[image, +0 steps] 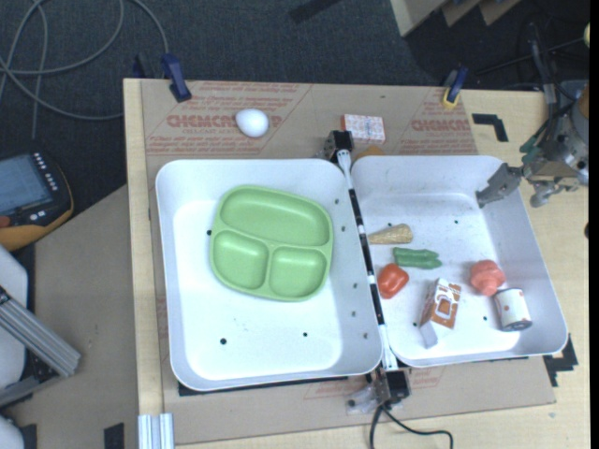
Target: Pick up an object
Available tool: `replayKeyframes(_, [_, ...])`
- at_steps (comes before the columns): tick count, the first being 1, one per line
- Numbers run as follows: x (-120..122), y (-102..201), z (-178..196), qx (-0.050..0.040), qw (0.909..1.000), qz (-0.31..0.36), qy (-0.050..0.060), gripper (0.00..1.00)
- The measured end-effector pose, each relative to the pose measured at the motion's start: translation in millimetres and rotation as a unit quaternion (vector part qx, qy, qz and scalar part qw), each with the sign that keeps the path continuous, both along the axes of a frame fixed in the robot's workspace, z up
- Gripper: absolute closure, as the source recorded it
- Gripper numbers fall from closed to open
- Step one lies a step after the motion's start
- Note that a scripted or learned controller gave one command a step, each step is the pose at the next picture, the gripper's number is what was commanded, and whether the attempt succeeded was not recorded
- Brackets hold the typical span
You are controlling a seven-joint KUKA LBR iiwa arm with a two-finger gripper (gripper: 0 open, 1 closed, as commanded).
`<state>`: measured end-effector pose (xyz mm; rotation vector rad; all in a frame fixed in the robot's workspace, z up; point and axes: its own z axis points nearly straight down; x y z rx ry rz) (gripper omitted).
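Left bin [187,279]: one pale green plate [272,242] with three compartments, lying flat.

Tabletop [281,110] behind the bins: a white egg-shaped item [251,122] and a small patterned block [364,127].

Right bin [449,181], left to right: red pepper [392,280]; tan cone [389,235]; green pepper [416,258]; brown-and-white carton [442,305], tilted; pinkish-red round fruit [486,276]; small white can [512,309] on its side.

Hand [547,171]: over the right bin's far right rim, nothing seen in it; opening cannot be told.
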<state>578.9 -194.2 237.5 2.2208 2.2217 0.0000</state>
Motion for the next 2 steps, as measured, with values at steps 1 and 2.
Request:
replayKeyframes(1, [-36,56,-100,0.0004,1.0000,0.000,0.001,0.00])
replayKeyframes(2, [-54,3,-125,0.0003,1.0000,-0.001,0.001,0.00])
